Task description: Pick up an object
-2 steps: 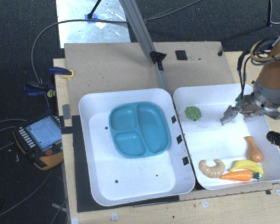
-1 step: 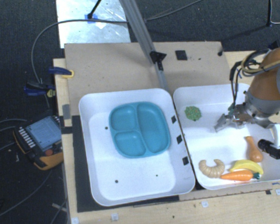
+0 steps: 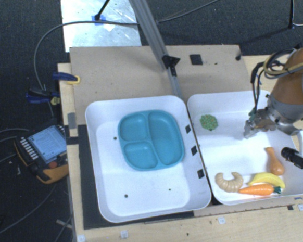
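— Claw (image 3: pixel 250 130) first: where is it?
— Low in the right bin (image 3: pixel 229 112), near the back right part, at the end of the grey arm (image 3: pixel 291 99) that comes in from the right side.
— Open or closed? Holding anything?
— I cannot tell how far it is open; it looks small and dark from above, and nothing shows between its tips.
— What could it pick up?
— A green broccoli piece (image 3: pixel 209 122) sits apart to its left, near the bin's back left corner. Along the front wall lie a beige croissant (image 3: pixel 229 181), a carrot (image 3: pixel 257 190), and a banana (image 3: pixel 268 179) touching the carrot. An orange gourd (image 3: pixel 274 161) stands just behind the banana.
— And the left bin (image 3: pixel 105 163)?
— It has a blue divided plate (image 3: pixel 151 139) toward the back.
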Action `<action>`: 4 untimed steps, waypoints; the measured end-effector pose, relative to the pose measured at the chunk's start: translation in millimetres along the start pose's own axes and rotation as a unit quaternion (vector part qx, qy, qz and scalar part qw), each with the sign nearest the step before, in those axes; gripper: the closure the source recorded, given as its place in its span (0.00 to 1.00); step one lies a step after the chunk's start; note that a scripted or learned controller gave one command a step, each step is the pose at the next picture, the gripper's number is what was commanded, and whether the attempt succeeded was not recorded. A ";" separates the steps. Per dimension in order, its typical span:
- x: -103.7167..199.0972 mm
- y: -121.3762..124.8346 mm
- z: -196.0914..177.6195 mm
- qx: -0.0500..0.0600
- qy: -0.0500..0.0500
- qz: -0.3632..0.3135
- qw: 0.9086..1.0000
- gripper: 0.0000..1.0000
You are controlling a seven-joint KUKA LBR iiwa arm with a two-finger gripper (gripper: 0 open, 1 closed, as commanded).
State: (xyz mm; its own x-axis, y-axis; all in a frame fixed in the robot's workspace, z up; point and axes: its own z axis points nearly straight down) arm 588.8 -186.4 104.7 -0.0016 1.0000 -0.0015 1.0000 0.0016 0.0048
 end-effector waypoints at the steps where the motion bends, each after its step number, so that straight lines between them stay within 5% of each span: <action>1: 9.4 5.7 -51.3 0.000 0.000 -0.003 1.000 1.00; 3: 15.1 4.6 -124.5 0.000 0.000 -0.003 1.000 1.00; 4: 58.0 11.6 -124.5 0.001 0.001 -0.004 1.000 1.00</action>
State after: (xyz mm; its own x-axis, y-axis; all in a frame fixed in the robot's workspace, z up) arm 599.7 -128.2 229.2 -0.0094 1.0000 0.0007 1.0000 0.0094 0.0025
